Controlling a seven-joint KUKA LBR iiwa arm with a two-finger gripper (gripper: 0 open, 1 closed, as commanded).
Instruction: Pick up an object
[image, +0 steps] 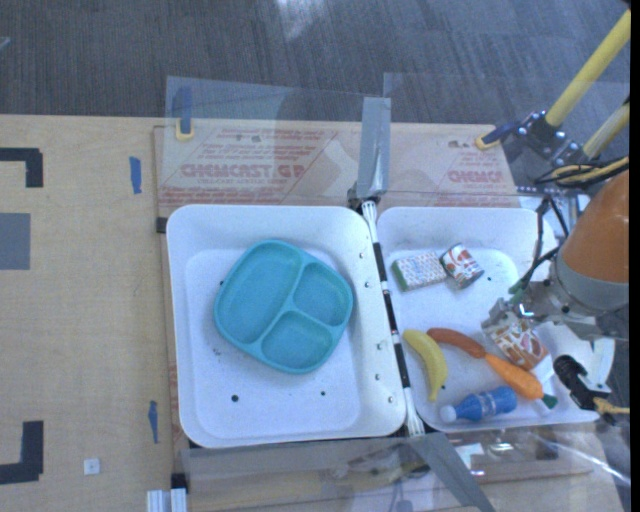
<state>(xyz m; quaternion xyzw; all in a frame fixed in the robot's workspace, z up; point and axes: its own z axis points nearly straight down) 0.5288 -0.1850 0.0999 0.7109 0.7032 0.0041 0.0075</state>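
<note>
In the right bin (500, 222) lie a green and white packet (419, 269), a small red and white can (462, 265), a yellow banana (429, 361), a reddish sausage (457, 342), an orange carrot (515, 378) and a blue bottle (483, 405). A red and white pouch (520, 346) rests near the bin's right side. My gripper (512, 318) hangs low over that pouch's upper edge, under the grey wrist and orange band. I cannot make out whether it touches the pouch.
The left bin (190, 300) holds a turquoise divided plate (284, 305). A raised ridge (380, 300) separates the two bins. Cables and a yellow bar (585, 75) stand at the upper right beside the arm.
</note>
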